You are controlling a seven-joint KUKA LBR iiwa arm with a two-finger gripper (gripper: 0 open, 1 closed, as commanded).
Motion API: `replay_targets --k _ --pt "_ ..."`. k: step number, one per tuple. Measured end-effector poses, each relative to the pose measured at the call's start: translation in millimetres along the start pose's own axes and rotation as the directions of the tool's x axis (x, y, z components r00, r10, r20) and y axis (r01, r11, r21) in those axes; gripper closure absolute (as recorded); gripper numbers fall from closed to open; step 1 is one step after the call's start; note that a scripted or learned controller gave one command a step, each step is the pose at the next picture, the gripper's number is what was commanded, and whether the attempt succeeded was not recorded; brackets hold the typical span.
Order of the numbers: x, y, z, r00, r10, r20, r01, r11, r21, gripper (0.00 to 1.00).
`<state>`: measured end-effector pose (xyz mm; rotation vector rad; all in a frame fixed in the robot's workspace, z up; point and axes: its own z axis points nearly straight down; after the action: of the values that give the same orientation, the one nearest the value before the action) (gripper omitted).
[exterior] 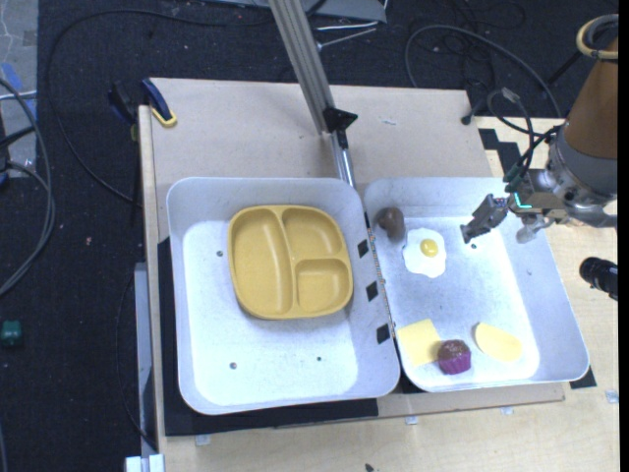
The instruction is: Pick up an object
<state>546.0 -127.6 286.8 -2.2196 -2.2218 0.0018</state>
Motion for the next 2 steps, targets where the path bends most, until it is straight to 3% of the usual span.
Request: replay_targets --k 1,2 --pt "0.0 0.3 -0.6 1.000 0.000 0.000 0.000 1.000 -0.001 0.00" --pt "-8.2 -2.9 58.9 1.000 0.003 0.000 -0.003 1.000 0.004 0.00"
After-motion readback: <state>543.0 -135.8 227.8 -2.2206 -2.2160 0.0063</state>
